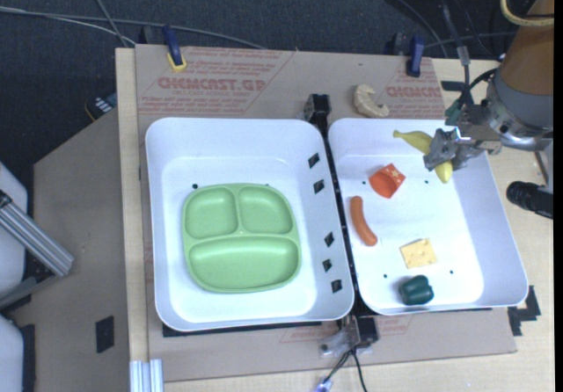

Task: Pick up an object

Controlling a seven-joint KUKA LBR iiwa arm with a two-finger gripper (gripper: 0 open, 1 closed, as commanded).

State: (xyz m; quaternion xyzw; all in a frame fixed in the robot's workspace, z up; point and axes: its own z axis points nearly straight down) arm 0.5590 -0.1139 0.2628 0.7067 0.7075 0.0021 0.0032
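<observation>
green tray (241, 238) | yellow banana (413, 140) | red sausage (362, 221) | white bins (163, 206)

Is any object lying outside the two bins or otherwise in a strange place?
Yes. One beige object lies on the cardboard behind the right bin, outside it, while the other small items are inside the bin. The green divided tray sits slightly askew in the left bin.

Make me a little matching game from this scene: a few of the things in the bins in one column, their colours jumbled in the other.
Things:
1. divided plate
2. sausage
3. cheese slice
4. pepper piece

Colours:
A. yellow
B. reddish orange
C. light green
D. orange-brown

Pairs: 1-C, 2-D, 3-A, 4-B
</observation>
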